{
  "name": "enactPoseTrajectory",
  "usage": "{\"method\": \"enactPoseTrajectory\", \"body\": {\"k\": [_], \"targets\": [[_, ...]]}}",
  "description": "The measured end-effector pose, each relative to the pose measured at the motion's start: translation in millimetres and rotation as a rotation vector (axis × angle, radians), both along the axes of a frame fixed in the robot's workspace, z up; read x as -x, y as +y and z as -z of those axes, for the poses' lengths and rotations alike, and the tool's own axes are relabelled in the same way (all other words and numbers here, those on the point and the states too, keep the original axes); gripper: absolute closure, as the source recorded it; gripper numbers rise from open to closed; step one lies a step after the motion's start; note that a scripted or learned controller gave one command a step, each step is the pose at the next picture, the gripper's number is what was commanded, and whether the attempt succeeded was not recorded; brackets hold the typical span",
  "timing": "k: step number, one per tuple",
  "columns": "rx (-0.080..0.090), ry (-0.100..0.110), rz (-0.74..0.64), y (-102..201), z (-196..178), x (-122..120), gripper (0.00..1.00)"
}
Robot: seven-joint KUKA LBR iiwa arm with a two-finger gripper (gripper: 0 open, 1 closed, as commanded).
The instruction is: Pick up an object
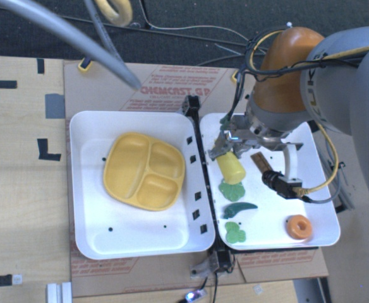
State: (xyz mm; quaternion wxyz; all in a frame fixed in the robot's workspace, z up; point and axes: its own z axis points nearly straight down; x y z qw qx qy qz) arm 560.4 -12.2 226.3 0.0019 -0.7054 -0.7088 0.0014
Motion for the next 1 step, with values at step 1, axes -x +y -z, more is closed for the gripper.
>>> {"method": "enactPoseTrajectory", "body": {"k": [1], "targets": [[0.0,-0.001,-0.001,46.8,-4.9,23.1,1.0]]}}
